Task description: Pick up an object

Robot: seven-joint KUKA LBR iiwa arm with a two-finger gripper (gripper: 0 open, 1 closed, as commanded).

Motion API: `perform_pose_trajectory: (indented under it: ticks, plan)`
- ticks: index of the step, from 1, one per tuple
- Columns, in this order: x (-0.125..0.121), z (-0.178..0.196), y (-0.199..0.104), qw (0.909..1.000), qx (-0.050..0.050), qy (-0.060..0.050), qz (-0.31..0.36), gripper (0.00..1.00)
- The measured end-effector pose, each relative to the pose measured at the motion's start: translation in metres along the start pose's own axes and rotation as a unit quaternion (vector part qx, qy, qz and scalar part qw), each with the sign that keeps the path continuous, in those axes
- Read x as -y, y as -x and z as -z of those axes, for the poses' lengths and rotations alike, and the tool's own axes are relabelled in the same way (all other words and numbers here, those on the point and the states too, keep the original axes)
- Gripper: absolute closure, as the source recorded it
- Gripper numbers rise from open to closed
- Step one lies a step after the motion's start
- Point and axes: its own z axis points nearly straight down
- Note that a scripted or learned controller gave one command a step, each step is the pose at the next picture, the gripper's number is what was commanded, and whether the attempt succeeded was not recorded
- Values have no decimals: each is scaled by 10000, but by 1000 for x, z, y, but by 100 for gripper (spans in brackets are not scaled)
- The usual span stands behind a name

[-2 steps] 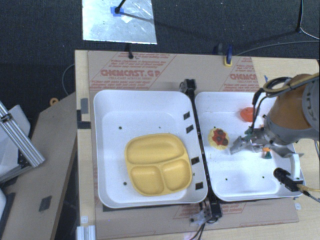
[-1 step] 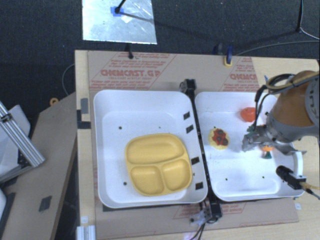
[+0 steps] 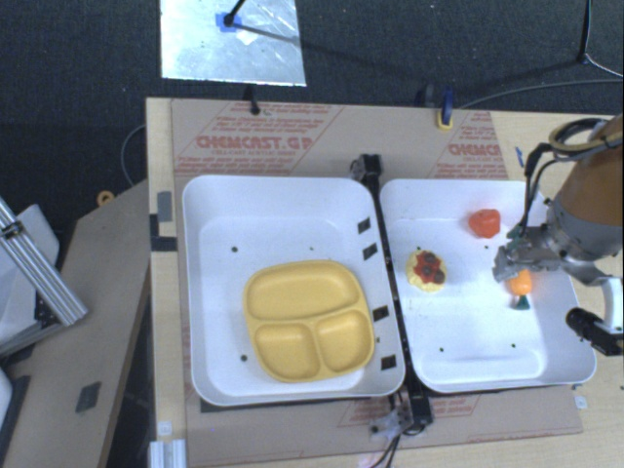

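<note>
While the claw (image 3: 515, 264) is lowered at the right of the frame, over the right-hand bin (image 3: 468, 359), the grasping step is judged to be in hand rather than finished. Whether the claw is spread or pressed together cannot be told, since its tips are too small and too blurred. A small orange piece with a green end (image 3: 523, 285) is seen touching or just below the claw, on the bin floor; it cannot be said to be held. The grey arm (image 3: 585, 217) is seen reaching in from the right edge.

Up and to the left of the claw, a red-orange object (image 3: 485, 223) lies near the bin's upper wall. Further left, a yellow piece with dark red spots (image 3: 427, 270) rests near the divide between the bins. In the left-hand bin (image 3: 224, 261), at centre frame, a yellow divided plate (image 3: 308, 318) is laid flat. Both bins are borne on the worktop (image 3: 292, 135).

For the next move, a firm closing about the orange piece is called for, then a straight lift, so that a true hold may be confirmed.
</note>
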Motion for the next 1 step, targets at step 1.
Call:
perform_pose_trajectory:
  ticks: [1]
  plan:
    - [-1,43,2,10000,-1,1,23,100]
